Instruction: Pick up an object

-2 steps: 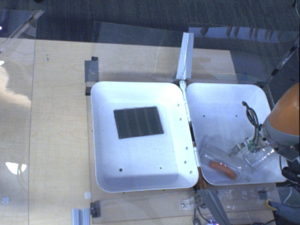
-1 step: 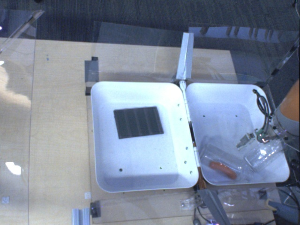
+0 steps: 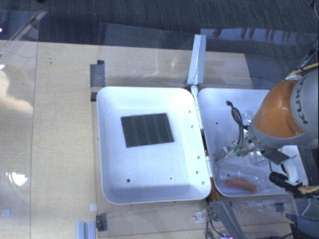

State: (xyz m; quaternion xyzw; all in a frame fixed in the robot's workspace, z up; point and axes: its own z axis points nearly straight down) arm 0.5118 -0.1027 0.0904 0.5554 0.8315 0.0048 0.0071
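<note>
My gripper (image 3: 235, 149) hangs low in the right bin (image 3: 214, 108), near its middle, under the orange-banded wrist. A small red-orange sausage-shaped object (image 3: 241, 184) lies near that bin's front wall, a little in front of the gripper and apart from it. A clear plastic item (image 3: 238, 174) lies just behind the sausage shape, hard to make out against the white floor. A thin black curved piece (image 3: 233, 111) shows behind the gripper. The arm hides the right part of this bin.
The left bin (image 3: 109, 183) holds a flat dark grey ribbed mat (image 3: 147, 129) in its back half. A metal divider post (image 3: 196, 61) stands behind the seam between the bins. Wooden bench surrounds both bins.
</note>
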